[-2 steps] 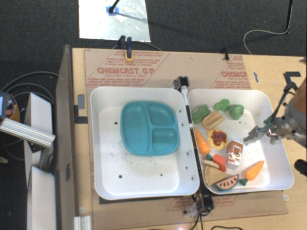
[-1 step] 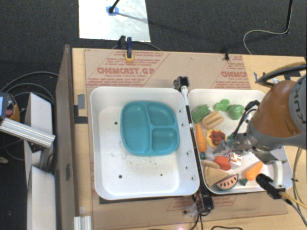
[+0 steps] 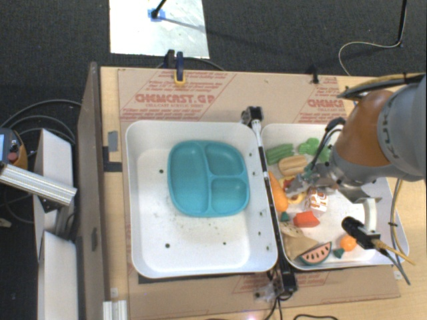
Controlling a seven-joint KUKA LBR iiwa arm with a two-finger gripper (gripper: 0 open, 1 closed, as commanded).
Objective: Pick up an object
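1. The gripper (image 3: 308, 187) hangs low among toy foods in the right bin (image 3: 383, 255); I cannot tell its jaw state.
2. Reaching step: next calls for closing on one item, perhaps the red piece (image 3: 307, 219), then lifting.

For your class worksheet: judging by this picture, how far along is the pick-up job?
Done: the arm is over the right bin.
In hand: the gripper is low among the toy food, near the hot dog.
Left: nothing is seen lifted; the watermelon slice lies in the bin.

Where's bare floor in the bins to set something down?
Left bin: bare white strips ring the teal tray, widest along the near wall. Right bin: crowded with toy food, from the green pieces to the watermelon slice, under the arm.
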